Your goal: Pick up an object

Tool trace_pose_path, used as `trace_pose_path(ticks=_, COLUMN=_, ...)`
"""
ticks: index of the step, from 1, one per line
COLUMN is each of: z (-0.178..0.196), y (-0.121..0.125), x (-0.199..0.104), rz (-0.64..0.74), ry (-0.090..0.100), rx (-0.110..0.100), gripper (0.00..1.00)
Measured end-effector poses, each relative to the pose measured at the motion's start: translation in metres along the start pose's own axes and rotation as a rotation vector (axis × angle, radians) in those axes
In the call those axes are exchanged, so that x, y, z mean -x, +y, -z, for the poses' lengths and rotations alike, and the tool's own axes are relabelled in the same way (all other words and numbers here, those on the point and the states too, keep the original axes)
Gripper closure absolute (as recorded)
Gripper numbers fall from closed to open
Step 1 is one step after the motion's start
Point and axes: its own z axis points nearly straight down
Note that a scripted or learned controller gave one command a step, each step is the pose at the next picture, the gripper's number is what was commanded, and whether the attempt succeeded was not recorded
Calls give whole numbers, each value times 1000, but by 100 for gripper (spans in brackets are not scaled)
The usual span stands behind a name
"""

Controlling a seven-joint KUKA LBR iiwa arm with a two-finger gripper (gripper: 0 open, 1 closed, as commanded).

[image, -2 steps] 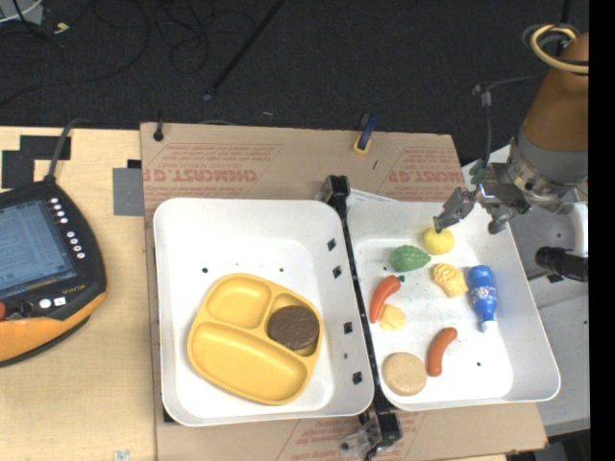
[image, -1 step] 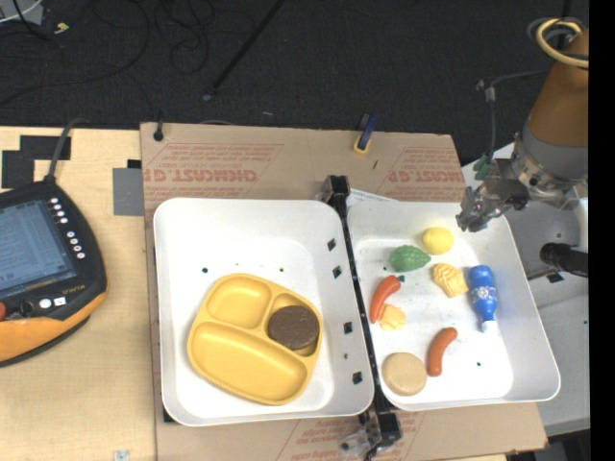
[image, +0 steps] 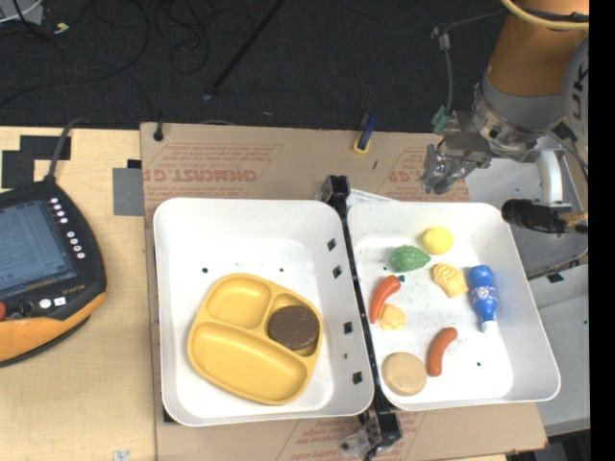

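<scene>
A brown cardboard sheet printed with reversed red lettering covers the bench under two shallow white bins, with pale wood showing to the left and a dark floor strewn with cables behind. A teach pendant with an orange rim and a lit screen lies at the far left. The left bin holds a yellow divided tray with a brown disc in its right compartment. The right bin holds toy food, well apart from the gripper: a yellow lemon, a green leafy piece, a red chilli beside a small yellow-orange piece, a yellow ridged piece, a blue bottle, a sausage and a tan round bun. The arm enters from the upper right, orange band up top, wrist angled down and left. Its gripper hangs above the cardboard just beyond the right bin's far edge, nothing visible in it; how wide it stands cannot be told.
</scene>
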Motion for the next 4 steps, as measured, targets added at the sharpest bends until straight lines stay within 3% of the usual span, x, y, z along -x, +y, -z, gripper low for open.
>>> trace_pose_path(ticks=1, z=-40, y=-53, x=-25, rz=-7, ry=0, rx=-15, gripper=100)
trace_pose_path(ticks=2, z=34, y=-70, x=-62, rz=-5, ry=0, rx=-2, gripper=100)
trace_pose_path(ticks=3, z=38, y=-110, x=-96, rz=-4, ry=0, rx=-10, gripper=100)
trace_pose_path(ticks=4, z=120, y=-166, x=-95, rz=-7, ry=0, rx=0, gripper=100)
